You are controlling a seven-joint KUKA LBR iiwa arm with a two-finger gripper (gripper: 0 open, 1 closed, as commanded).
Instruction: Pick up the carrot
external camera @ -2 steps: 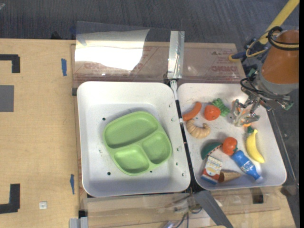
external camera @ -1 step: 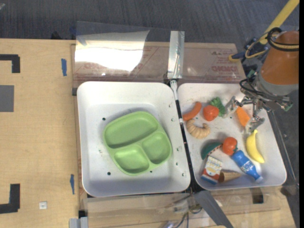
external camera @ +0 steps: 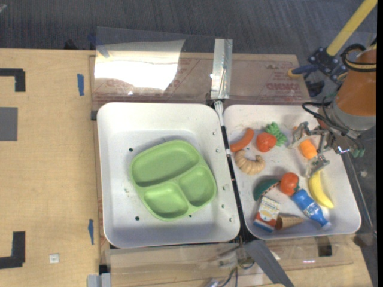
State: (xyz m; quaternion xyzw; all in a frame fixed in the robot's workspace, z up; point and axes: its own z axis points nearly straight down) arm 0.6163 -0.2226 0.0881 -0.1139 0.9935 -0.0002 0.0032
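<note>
The carrot [external camera: 307, 149], a short orange piece, lies in the right bin [external camera: 353, 220] near its right side. My gripper [external camera: 312, 146] hangs directly over it, reaching in from the right under the orange wrist band. Its metal fingers [external camera: 319, 162] stand apart on either side of the carrot, so it is open. I cannot tell whether they touch the carrot.
In the same bin lie a yellow banana [external camera: 321, 190], a blue bottle [external camera: 311, 207], a red tomato [external camera: 288, 183], a red fruit with green leaves [external camera: 267, 140], an orange-red sausage [external camera: 242, 139], a croissant [external camera: 249, 162] and a small carton [external camera: 267, 211]. The left bin [external camera: 114, 130] holds a green divided plate [external camera: 172, 179].
</note>
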